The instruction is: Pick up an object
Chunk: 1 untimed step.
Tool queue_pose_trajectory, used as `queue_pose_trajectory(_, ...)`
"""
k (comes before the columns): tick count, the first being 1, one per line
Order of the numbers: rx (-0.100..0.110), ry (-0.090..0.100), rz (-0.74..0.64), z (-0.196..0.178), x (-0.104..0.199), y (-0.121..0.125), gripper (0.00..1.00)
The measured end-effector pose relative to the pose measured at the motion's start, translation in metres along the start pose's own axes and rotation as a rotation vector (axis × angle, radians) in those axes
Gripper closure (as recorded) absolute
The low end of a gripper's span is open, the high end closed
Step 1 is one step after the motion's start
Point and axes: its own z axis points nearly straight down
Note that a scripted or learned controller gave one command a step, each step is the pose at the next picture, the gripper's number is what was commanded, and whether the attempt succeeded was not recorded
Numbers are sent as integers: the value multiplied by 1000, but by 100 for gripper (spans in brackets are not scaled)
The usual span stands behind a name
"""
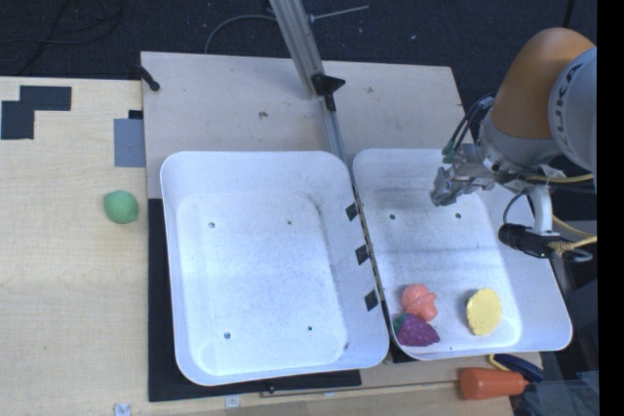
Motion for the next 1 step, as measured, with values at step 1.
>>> queue_pose_trajectory(1, -1, 0, -1, -58, -9, 2, 100)
